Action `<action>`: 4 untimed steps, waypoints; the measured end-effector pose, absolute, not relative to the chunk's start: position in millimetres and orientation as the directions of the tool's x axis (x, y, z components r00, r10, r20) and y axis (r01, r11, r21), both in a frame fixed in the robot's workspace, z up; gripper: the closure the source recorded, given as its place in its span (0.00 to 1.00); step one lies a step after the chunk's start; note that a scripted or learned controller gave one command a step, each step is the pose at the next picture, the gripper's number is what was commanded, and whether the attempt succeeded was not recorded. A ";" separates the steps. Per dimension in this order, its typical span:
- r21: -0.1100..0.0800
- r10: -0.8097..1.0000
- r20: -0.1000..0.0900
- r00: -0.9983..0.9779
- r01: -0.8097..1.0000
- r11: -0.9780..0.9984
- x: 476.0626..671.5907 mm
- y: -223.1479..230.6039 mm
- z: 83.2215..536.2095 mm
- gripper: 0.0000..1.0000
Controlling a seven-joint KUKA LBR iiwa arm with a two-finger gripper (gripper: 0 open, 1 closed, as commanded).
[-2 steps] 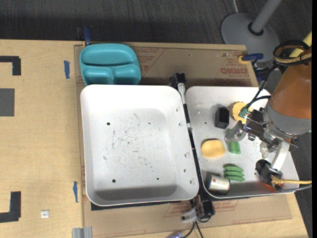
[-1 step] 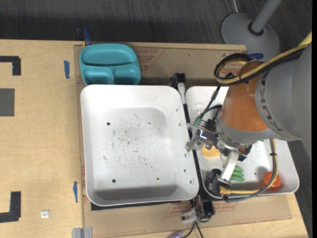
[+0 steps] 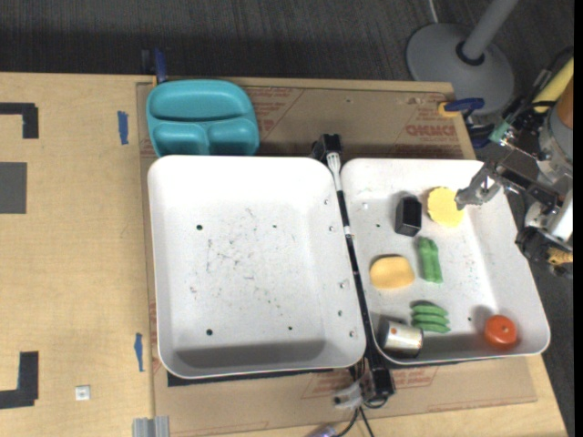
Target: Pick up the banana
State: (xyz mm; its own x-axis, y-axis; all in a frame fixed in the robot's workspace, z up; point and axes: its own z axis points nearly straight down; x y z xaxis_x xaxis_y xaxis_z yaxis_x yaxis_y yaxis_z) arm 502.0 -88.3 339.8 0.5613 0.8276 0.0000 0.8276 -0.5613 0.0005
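Observation:
The banana [image 3: 443,207] looks like a pale yellow, rounded piece lying in the right bin [image 3: 510,244] near its far right corner. My gripper [image 3: 475,192] hangs low just to the right of it, its tip right at the banana's edge. From this angle I cannot tell whether the two touch. The arm's wrist and cabling stand over the bin's right rim.
The right bin also holds a small black block [image 3: 408,214], a green stick [image 3: 429,262], an orange-yellow lump [image 3: 392,273], a green ridged piece [image 3: 429,317], a metal can [image 3: 401,336] and a red ball [image 3: 499,331]. The left bin [image 3: 182,189] adjoins it. A teal tray [image 3: 202,116] sits behind.

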 end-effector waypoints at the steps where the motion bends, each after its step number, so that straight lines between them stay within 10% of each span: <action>1: -0.003 0.823 -0.001 0.568 0.823 -0.568 527.0 -103.7 175.6 0.00; 2: -0.004 0.810 -0.001 0.587 0.810 -0.587 482.2 -17.0 184.2 0.00; 4: 0.005 0.938 -0.002 0.346 0.938 -0.346 480.7 99.9 127.7 0.00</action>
State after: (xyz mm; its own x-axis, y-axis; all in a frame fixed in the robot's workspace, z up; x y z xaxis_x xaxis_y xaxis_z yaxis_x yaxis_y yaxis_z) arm 480.7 99.9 127.7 0.3462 0.9381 -0.0023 0.9381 -0.3462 0.0048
